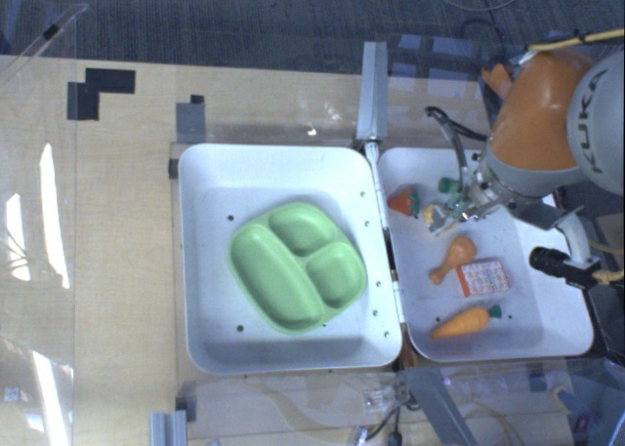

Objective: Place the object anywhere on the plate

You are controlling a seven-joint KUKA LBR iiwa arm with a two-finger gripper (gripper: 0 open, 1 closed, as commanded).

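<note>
Plate (296, 265), a pale green one with three compartments, is the landmark for the rest; it lies tilted near the middle of the left bin (210, 332), with nothing on it.

Largest after the bench (98, 239) itself are the two white bins: the left one around the plate, and the right bin (557, 337) just beside it, to the plate's right across a metal divider. The grey arm (547, 112) with its orange band reaches in over the right bin's far corner, well to the plate's upper right.

Its gripper (447, 220) hangs low over the right bin, to the right of the plate and a little farther back. Whether its fingers are parted or together cannot be told.

Smaller things lie in the right bin, all apart from the plate. A carrot (461, 322) sits to the plate's lower right. A small red-and-white packet (483, 278) lies level with the plate, farther right. A chicken drumstick (452, 259) rests just left of that packet, below the gripper. A small red-orange item (402, 203) lies nearest the divider, up and right of the plate.
</note>
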